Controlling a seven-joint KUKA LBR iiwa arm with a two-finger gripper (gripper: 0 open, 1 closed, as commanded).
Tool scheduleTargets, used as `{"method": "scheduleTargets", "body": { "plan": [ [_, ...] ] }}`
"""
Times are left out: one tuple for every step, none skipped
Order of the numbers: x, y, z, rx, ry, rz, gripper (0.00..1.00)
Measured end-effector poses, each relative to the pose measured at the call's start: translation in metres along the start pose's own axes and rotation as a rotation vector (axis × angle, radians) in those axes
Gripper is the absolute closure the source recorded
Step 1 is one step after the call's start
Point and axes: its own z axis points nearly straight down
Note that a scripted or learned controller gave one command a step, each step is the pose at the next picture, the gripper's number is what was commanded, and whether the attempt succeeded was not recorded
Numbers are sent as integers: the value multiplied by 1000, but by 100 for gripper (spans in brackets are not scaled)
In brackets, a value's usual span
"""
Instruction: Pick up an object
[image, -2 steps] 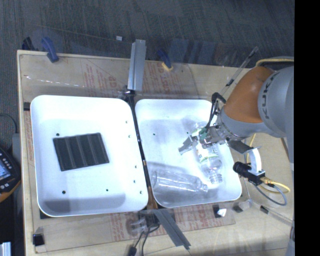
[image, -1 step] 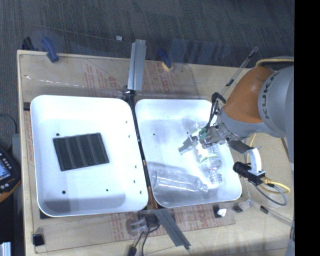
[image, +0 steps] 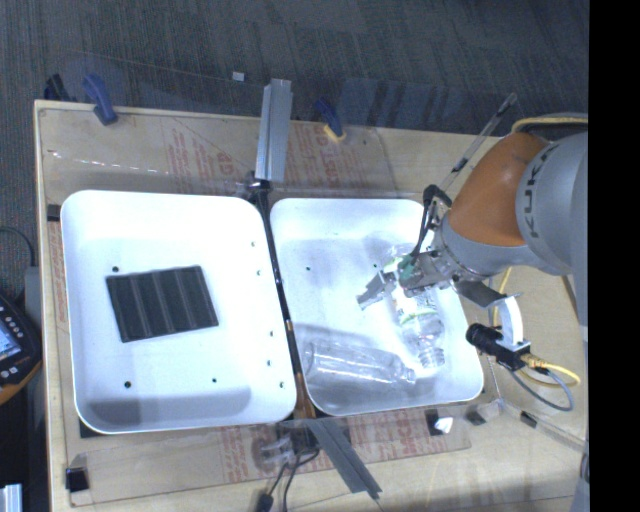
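Seemingly the gripper (image: 392, 283) is poised over a clear bottle (image: 420, 325), grip state untellable; slick plastic could be squeezed away.

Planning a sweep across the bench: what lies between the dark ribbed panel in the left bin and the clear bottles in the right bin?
In the camera view, between the ribbed panel and the bottles lie bare white bin floor and the two bins' adjoining rims.

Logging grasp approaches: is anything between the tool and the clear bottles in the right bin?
Nothing visible. The tool sits directly over the right bin, beside the upright-lying clear bottle; the second clear bottle lies unobstructed along the near wall.
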Motion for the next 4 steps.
{"method": "scheduleTargets", "body": {
  "plan": [
    [0,0,0,0,0,0,0],
    [6,13,27,2,2,41,0],
    [2,-8,-34,-3,0,3,0],
    [-4,28,8,-2,-1,-69,0]
  ]
}}
